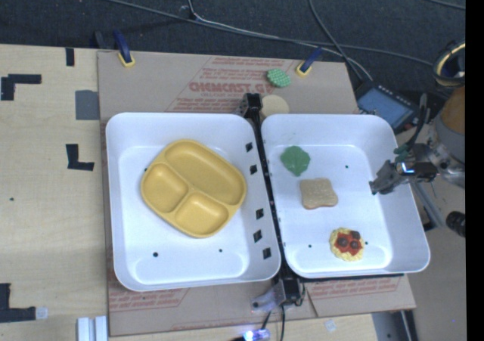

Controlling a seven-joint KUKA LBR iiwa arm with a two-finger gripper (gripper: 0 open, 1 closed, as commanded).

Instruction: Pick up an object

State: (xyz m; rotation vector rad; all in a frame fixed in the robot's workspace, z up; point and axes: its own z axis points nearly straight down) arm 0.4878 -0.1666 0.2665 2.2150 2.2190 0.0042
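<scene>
The tool (384, 181) hangs at the right rim of the right bin (404, 218), with nothing visibly between its fingers, though it is too small and dark to tell whether it is wide or narrow. The nearest pick is the tan bread-shaped piece (318, 193), lying mid-bin between the green broccoli-like piece (295, 159) and the little pizza (346, 244). The arm should come down squarely over its centre, clear of both neighbours.

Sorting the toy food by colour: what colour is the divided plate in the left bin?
Yellow: the divided plate, camera view.
</scene>
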